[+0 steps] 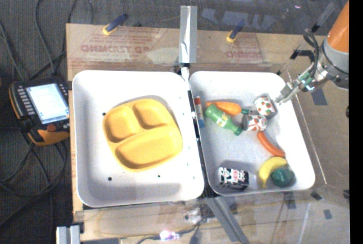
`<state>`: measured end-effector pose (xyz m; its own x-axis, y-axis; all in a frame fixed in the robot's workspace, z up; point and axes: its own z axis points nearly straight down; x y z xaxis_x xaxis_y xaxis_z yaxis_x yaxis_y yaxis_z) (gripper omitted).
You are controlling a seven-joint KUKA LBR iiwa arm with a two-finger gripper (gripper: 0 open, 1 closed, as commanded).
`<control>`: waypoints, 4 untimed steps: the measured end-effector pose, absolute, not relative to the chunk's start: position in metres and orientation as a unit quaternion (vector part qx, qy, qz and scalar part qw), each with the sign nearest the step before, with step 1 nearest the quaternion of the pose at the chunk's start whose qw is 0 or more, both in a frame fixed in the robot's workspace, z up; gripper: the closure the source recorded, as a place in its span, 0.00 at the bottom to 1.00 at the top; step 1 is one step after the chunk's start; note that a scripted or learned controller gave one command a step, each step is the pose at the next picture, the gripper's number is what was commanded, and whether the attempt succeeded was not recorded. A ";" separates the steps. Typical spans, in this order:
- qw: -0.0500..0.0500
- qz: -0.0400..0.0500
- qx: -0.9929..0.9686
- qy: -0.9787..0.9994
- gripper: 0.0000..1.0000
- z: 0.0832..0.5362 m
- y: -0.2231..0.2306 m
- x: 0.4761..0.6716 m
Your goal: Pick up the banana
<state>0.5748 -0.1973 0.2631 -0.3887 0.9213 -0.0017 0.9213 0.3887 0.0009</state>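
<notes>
Half the banana [271, 167] hides behind a green ball [282, 177]; tool [283, 93] blurred, finger state unclear.

The arm [340, 38] enters from the right edge, its orange band high at the upper right; the grey wrist angles down and leftward; the gripper [286, 92] tapers to a thin tip.

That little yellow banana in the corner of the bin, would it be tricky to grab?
Probably somewhat. The banana looks smooth and curved, so it may slip or rock. It lies against a dark green object near the right bin's wall, leaving fingers little room. It looks like a stiff, light toy.
</notes>
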 end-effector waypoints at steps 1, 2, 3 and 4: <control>0.000 0.000 0.461 0.888 0.00 0.218 -0.187 0.505; 0.005 0.001 0.337 0.942 0.00 0.091 -0.200 0.488; 0.003 0.001 0.465 0.885 0.00 0.091 -0.198 0.515; 0.000 0.000 0.429 0.903 0.00 0.169 -0.223 0.484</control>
